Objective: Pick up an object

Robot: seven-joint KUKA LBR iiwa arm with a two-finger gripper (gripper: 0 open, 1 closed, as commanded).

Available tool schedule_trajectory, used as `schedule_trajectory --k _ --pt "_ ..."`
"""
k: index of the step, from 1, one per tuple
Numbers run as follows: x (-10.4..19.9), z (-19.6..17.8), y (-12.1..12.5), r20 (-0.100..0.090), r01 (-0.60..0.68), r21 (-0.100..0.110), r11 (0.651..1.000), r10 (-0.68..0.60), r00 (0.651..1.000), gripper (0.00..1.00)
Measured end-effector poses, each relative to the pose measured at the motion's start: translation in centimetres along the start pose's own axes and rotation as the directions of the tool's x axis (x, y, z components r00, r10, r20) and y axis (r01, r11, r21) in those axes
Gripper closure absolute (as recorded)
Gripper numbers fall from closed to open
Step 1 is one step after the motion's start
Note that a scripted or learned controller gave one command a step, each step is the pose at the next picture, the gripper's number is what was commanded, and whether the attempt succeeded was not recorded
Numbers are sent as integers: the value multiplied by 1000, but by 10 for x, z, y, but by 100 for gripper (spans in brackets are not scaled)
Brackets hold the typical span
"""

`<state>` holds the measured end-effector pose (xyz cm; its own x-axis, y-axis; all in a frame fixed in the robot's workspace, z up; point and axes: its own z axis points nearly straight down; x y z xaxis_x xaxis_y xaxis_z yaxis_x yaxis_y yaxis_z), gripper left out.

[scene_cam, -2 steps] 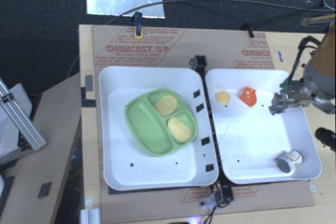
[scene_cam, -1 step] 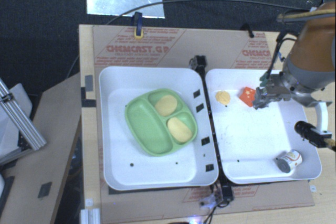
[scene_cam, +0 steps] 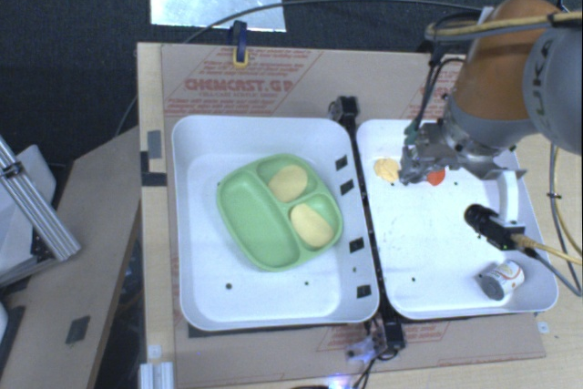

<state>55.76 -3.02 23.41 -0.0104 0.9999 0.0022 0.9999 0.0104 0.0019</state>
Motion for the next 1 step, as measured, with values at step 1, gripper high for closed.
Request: schedule_trajectory --k 1 --pt "60 6 15 0 0 -1 1000 0 1000 100"
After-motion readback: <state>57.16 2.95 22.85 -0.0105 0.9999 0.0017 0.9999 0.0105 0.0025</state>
